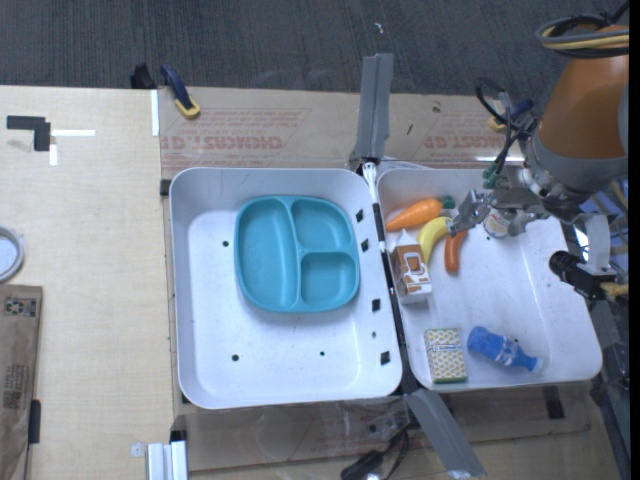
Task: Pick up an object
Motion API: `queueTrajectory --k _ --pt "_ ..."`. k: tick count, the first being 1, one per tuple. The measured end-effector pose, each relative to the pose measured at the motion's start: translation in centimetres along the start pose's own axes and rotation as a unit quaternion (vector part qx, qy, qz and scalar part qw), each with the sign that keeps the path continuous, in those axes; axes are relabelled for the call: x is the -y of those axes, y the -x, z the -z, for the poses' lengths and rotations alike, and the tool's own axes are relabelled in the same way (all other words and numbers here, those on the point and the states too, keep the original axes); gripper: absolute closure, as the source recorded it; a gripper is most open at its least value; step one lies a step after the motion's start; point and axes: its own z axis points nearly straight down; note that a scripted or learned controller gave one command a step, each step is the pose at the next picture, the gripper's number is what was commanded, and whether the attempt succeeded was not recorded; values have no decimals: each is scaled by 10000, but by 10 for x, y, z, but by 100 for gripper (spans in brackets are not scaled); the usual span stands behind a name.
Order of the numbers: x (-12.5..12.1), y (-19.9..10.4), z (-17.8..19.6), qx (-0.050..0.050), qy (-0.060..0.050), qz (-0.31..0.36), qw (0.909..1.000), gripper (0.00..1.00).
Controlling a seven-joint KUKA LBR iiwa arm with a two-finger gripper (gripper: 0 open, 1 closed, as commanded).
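Arm (585, 108) over right bin (560, 363), approach step. Tool (470, 213) low, grip state unclear, cannot tell. Carrot (413, 213), banana (432, 236), sausage (453, 253) just left of and below tool. Next: settle on one, descend, close.

— What lies beyond the bench?
— Dark grey carpet (250, 23) runs across the top, its ribbed weave catching flat, even light.
— And the bench itself?
— A pale wooden benchtop (80, 268), with a sheet of brown cardboard (270, 128) printed with red letters laid over it. A yellow-and-blue clamp (180, 93) grips the cardboard's far edge, and a roll of clear tape (8, 256) sits at the left.
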Motion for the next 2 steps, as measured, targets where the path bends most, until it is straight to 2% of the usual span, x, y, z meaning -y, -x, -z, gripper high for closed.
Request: queueTrajectory --k 1,2 --pt "-25 8 -119 11 45 -157 9999 0" --pt "-66 -48 -36 0 13 690 9976 0"
